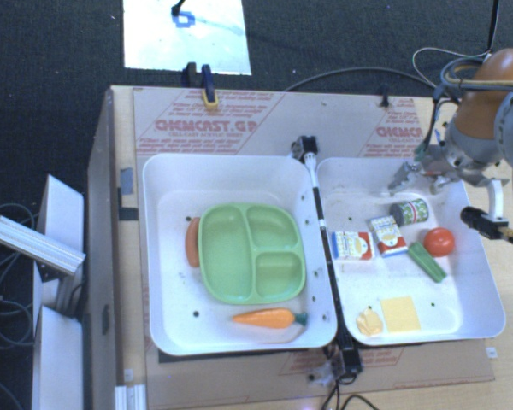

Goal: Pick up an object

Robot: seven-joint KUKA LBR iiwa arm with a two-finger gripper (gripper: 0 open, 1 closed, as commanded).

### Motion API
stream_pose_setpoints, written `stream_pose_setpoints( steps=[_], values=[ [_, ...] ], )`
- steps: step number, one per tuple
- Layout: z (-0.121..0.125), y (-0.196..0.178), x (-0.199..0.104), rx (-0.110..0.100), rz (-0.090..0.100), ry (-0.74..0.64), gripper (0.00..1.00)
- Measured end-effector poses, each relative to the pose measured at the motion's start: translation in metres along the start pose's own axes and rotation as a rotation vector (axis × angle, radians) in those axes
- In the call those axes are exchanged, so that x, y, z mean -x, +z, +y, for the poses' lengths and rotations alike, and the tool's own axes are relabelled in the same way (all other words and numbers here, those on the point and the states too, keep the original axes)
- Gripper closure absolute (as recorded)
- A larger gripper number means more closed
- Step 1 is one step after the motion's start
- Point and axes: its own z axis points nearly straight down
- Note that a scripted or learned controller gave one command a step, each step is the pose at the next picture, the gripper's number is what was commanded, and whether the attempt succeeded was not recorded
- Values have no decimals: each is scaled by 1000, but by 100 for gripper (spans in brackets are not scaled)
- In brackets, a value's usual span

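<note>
Nearest the camera, at the near edge of the right bin, lie a yellow square and, just left of it, a small yellow lump. Farther in sit two small cartons side by side, a green stick touching a red ball, and a dark can on its side just beyond the cartons. The left bin holds a green tray with three compartments, an orange piece tucked against its left rim, and a carrot lying near its front edge. The tool hangs over the far part of the right bin, just beyond the can, at the end of the grey arm coming in from the right; whether it is apart or together I cannot tell, and nothing shows in its grip. The can looks the likeliest target, being closest. Judging from this, the risks are plain: a can on its side may roll away if the tool touches it off-centre, and the cartons crowd its near side, so a low approach could nudge them or catch two things at once. The bin's far wall is also close enough to foul a descent.
</note>
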Motion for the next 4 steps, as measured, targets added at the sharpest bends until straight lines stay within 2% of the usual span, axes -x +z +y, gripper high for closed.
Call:
stream_pose_setpoints(
  steps=[3,4],
  values=[
    [-2,12,-1,-8,4,3,0],
    [-1,13,-40,-5,2,3,0]
  ],
)
